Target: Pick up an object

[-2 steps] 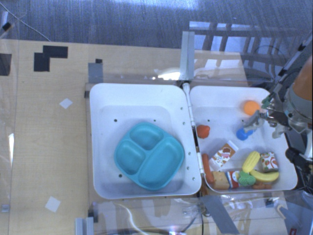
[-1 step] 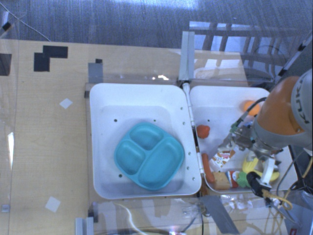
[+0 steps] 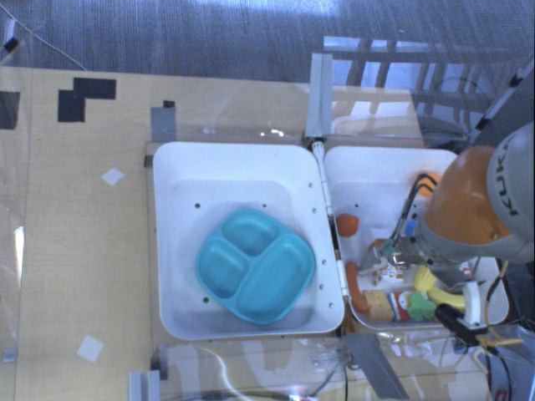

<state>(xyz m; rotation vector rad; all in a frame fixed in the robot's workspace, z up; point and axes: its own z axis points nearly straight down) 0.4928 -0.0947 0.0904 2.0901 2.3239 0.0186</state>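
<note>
The right white bin [image 3: 368, 170] holds a jumble of small toys. A red round piece [image 3: 347, 223] lies near its left wall. Along the front lie a reddish sausage [image 3: 353, 282], a tan bread-like block [image 3: 378, 305], a green piece [image 3: 423, 309] and a yellow banana shape [image 3: 436, 288]. An orange object [image 3: 427, 180] peeks out behind the arm at the back. My gripper [image 3: 389, 255] is low over the bin's front half, just above the tan block and to the right of the sausage. The orange wrist hides much of the bin's right side.
The left white bin [image 3: 180, 190] holds a turquoise divided plate [image 3: 255, 265] in its front middle. A metal divider rail [image 3: 328, 224] separates the two bins. The wooden bench [image 3: 75, 249] spreads to the left.
</note>
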